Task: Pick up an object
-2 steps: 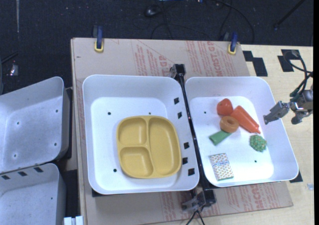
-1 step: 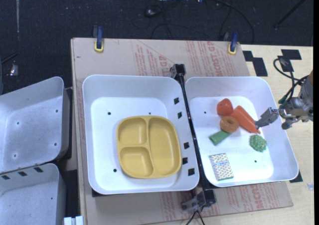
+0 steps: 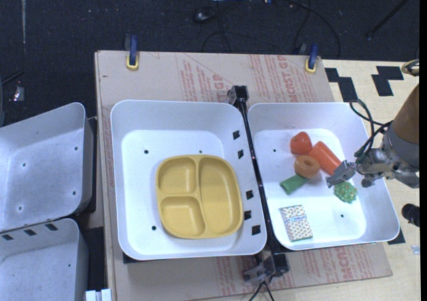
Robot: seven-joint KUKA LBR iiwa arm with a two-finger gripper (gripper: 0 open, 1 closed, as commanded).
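The right bin (image 3: 373,223) holds several small items. At its middle lie a red round piece (image 3: 301,141), an orange carrot-shaped piece (image 3: 325,155) and an orange ring (image 3: 307,165). A flat green piece (image 3: 291,183) lies below the ring, and a patterned little box (image 3: 295,222) sits near the front wall. A bumpy green object (image 3: 345,193) rests toward the right side. My gripper (image 3: 353,177) hangs low just above and behind this green object, open, with one finger (image 3: 339,173) next to the carrot piece. Nothing is between the fingers.
The left bin (image 3: 127,159) carries a yellow divided plate (image 3: 199,195). A black divider with clips (image 3: 250,173) runs between the bins. The arm (image 3: 407,139) comes in over the right bin's right wall. Spare white bins (image 3: 40,159) lie off the bench's left.
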